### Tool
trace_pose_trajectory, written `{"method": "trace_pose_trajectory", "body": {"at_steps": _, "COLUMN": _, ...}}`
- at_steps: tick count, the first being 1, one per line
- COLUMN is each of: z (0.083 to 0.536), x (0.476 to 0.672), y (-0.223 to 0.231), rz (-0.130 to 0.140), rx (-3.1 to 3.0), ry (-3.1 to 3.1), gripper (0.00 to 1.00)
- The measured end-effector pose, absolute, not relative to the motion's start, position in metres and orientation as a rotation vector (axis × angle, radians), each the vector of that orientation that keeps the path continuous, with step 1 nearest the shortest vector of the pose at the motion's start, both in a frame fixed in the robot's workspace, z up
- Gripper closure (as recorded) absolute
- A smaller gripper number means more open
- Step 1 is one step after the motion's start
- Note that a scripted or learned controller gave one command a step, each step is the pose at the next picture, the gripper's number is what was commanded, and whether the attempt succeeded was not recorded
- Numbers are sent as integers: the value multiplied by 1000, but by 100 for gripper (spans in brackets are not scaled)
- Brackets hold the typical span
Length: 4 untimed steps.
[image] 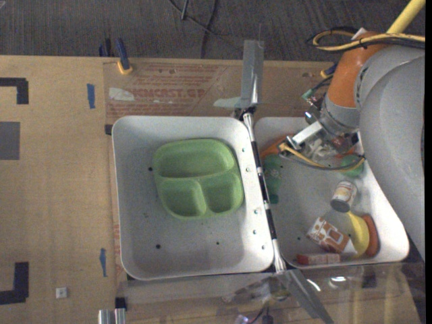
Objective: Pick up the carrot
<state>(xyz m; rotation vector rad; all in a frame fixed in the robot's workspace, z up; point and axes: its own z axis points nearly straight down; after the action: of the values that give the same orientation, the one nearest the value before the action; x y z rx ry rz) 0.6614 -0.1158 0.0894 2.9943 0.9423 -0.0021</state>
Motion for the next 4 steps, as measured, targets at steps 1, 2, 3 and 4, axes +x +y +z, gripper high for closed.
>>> {"method": "trace_pose_trajectory", "body": {"at_steps": 1, "z": 90, "x": 596, "y": -139, "rz": 9, "rx": 2695, "ry": 1605, "gripper": 100}}
{"method": "trace_pose_trajectory", "body": {"at_steps": 2, "z": 89, "x": 596, "y": -139, "rz": 9, "rx": 2695, "ry": 1605, "gripper": 0}}
{"method": "trace_pose_trajectory", "body": {"at_steps": 3, "z": 89, "x": 628, "y": -121, "rz": -1, "rx": 2701, "ry": 1596, "gripper": 0}}
{"method": "trace_pose_trajectory", "body": {"at_steps": 4, "z": 87, "x": 654, "y": -109, "rz": -81, "rx": 2763, "ry": 1531, "gripper": 0}}
